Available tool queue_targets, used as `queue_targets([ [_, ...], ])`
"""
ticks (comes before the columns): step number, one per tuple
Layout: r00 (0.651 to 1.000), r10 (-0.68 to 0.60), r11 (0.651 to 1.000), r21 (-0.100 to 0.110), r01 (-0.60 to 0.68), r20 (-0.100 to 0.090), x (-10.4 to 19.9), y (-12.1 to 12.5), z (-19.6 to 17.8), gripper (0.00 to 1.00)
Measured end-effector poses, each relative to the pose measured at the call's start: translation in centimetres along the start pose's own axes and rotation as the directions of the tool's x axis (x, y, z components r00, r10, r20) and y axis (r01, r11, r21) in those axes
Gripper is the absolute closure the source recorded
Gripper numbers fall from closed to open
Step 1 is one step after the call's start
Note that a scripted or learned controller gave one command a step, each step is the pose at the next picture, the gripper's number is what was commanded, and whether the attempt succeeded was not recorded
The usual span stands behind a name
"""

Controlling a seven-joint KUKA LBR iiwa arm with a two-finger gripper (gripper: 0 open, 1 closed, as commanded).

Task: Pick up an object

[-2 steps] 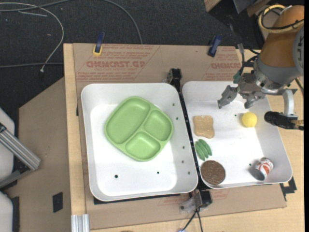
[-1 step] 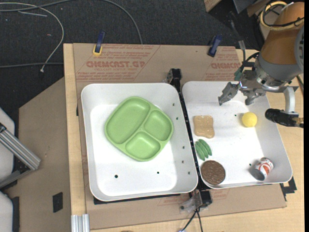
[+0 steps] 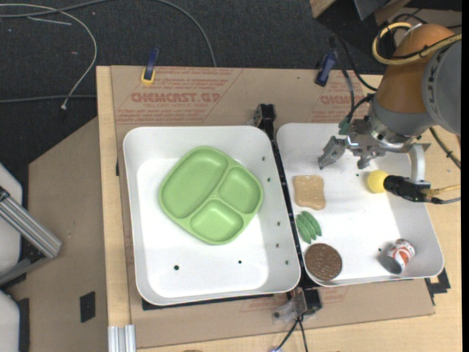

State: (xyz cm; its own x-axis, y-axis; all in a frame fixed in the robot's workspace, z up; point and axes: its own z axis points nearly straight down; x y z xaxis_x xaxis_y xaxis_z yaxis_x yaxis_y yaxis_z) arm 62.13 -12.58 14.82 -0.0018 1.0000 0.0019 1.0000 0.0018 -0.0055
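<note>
Bright, even light comes from above; the left bin (image 3: 146,270) and right bin (image 3: 352,229) glare near white. The green divided plate (image 3: 211,194) casts a thin soft shadow along its lower edge. The dark floor (image 3: 220,20) beyond the bench's (image 3: 110,196) far edge is dim; fine detail looks soft.

Red-white obj (image 3: 400,253): poss. can, blurry

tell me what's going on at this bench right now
A grey robot arm reaches in from the right. Its gripper hovers over the far end of the right bin. In that bin lie a slice of bread, a green leafy thing, a brown disc and a small red and white thing. As far as the view shows, the gripper touches none of them. The left bin holds a green divided plate.
</note>
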Motion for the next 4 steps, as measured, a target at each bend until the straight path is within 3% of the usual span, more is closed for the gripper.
queue_targets([
  [1, 1.0, 0.003, 1.0, -0.005, -0.003, 0.0, -0.2, -0.5, 6.0, 0.0],
  [2, 1.0, 0.002, 1.0, -0.009, -0.002, 0.001, -0.2, -0.2, 5.9, 0.0],
  [3, 1.0, 0.001, 1.0, -0.016, -0.001, -0.001, -0.1, 0.0, 4.6, 1.0],
  [4, 1.0, 0.001, 1.0, -0.009, -0.001, 0.002, 0.0, -0.2, 0.2, 1.0],
])
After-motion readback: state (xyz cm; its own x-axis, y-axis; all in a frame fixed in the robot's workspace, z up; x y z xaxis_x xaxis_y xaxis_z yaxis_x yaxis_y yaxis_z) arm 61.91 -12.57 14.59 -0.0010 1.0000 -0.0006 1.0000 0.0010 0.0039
